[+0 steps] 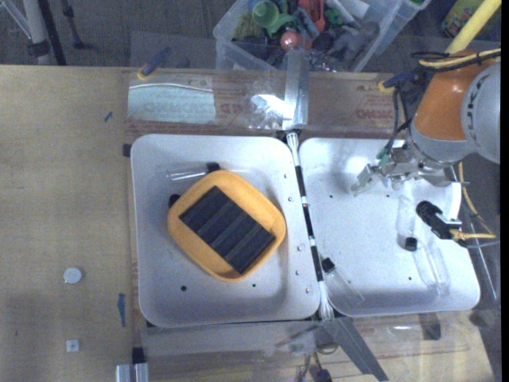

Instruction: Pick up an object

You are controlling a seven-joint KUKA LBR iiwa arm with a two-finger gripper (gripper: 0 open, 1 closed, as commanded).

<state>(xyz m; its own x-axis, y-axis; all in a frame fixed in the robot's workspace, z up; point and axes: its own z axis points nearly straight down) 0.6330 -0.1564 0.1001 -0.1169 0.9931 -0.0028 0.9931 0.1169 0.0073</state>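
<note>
The hand [366, 180] hung over the right bin [358, 253], in its far part and a little left of the middle. Whether it was apart or together could not be told.

The yellow pad [227, 225] lay in the left bin [151, 293], about the middle of the floor and turned at a slant, with a black ribbed panel on its top face. It was well to the left of the hand and somewhat nearer the camera. The shared rims of the two bins ran between them, and the hand did not touch it.

By count there were two white bins, set side by side with their rims touching. There was one yellow pad. One small black piece [213, 167] sat just past the pad's far edge, beside one clear strip [187, 173] lying on the floor of the left bin. The right bin held one small dark thing [409, 243], right of the hand and nearer the camera; it was too small to tell what it was. One arm [453, 110] reached in from the right. One grey disc [72, 275] lay on the bench [56, 173], well left of the bins. Beyond the bench stood one clear tub [318, 22] of mixed toys.
</note>
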